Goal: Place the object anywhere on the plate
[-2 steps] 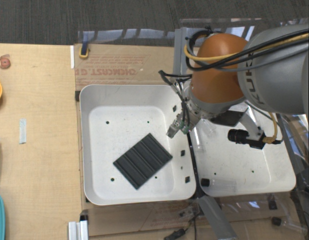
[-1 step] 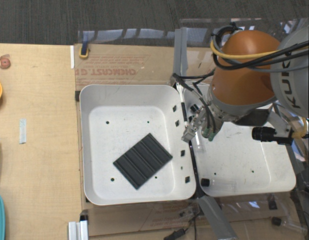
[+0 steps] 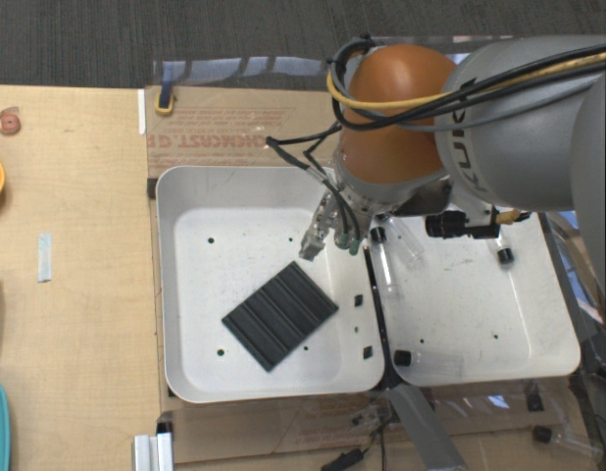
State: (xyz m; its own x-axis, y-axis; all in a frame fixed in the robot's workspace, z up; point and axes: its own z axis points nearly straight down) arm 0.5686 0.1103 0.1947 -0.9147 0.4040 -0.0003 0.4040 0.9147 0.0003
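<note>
**Nothing lifted yet, most of the job ahead**

Camera view: my hand (image 3: pixel 328 232) hangs over the left bin (image 3: pixel 190 199), near its upper right part, just beside the wall it shares with the right bin (image 3: pixel 538 356). I see nothing between the fingertips, and the slant of the view does not let me tell whether the hand is open or closed. The only loose thing in the bins is a dark ribbed slab (image 3: pixel 280 315), lying flat and turned at an angle on the left bin's floor, below and a little left of my hand. I cannot tell whether it is the object to be moved or the plate meant to receive it; nothing else plate-like lies in either bin. The slab is apart from my hand and nothing rests on it. So I judge the task barely begun: the pick, the carry and the setting down are all left to do.
</note>
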